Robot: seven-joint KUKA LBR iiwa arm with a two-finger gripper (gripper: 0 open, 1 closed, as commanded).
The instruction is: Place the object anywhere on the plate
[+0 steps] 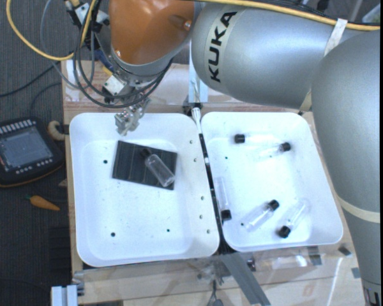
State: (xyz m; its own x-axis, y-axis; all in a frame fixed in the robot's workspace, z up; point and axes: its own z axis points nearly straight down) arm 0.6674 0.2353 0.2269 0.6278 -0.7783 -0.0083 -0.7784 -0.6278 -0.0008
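A dark square plate [133, 162] lies flat in the left bin [89, 196], toward its far half. A clear vial [159, 169] rests on the plate's right part, tilted along the diagonal. My gripper [129, 120] hangs above the far rim of the left bin, just beyond the plate's far left corner, with nothing visible between its fingers. The vial and the gripper are apart.
The right bin [319, 171] holds several clear vials with black caps: two near the far side [262, 146], two at the near right [274, 214], one along the left wall [222, 196]. The arm spans the top of the view. A teach pendant [19, 150] lies left of the bench.
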